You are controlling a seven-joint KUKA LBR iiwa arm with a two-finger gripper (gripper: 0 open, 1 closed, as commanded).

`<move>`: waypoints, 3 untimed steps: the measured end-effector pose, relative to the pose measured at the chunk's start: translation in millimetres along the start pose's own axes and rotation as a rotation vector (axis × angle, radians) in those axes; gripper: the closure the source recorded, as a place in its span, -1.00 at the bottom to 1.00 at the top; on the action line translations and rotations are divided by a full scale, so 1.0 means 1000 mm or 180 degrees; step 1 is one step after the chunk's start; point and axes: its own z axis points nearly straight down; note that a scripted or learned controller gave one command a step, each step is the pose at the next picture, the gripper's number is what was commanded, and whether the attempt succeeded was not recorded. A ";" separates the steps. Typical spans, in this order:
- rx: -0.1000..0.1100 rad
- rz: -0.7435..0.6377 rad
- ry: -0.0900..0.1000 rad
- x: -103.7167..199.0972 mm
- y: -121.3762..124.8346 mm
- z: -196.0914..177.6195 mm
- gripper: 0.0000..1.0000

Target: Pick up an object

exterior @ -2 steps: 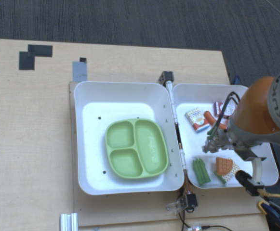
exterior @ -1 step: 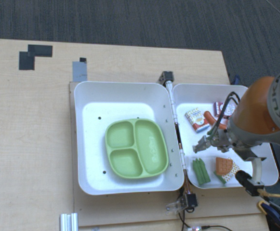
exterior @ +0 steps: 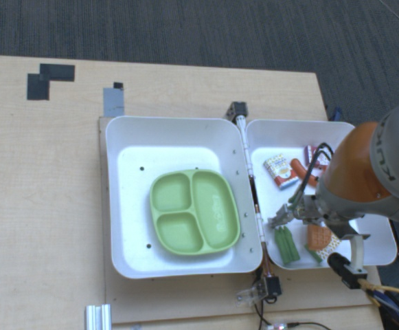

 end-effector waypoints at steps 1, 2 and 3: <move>-0.0020 -0.0005 -0.0003 0.000 0.002 -0.011 1.00; -0.0019 -0.0004 -0.0002 0.000 0.002 -0.011 -1.00; -0.0031 -0.0014 -0.0002 0.001 0.004 -0.022 1.00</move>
